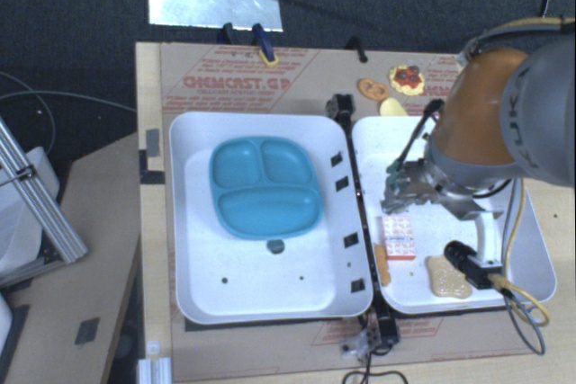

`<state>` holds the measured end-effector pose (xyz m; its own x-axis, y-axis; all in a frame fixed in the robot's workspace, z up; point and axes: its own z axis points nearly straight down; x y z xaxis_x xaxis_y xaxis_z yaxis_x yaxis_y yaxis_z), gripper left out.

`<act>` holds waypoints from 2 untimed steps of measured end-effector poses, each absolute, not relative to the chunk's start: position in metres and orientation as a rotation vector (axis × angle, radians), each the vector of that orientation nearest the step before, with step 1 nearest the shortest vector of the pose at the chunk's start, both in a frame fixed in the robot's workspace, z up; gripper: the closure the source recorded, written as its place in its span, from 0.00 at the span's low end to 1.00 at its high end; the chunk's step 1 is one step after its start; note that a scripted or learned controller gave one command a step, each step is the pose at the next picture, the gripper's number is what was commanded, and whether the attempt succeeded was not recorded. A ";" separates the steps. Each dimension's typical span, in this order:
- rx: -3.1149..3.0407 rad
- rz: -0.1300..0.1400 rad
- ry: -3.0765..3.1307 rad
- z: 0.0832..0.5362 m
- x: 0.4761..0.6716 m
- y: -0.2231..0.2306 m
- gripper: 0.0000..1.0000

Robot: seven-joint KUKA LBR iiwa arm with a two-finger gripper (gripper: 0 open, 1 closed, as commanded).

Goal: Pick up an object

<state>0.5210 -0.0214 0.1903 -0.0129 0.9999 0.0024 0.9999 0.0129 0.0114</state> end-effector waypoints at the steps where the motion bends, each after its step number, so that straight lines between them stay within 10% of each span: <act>1: 2.213 0.003 2.232 0.191 0.500 0.029 1.00; 2: 2.201 0.028 2.229 0.354 0.488 0.078 1.00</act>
<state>0.4881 0.0781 0.3537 -0.0123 0.9999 0.0062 0.9997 0.0122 0.0189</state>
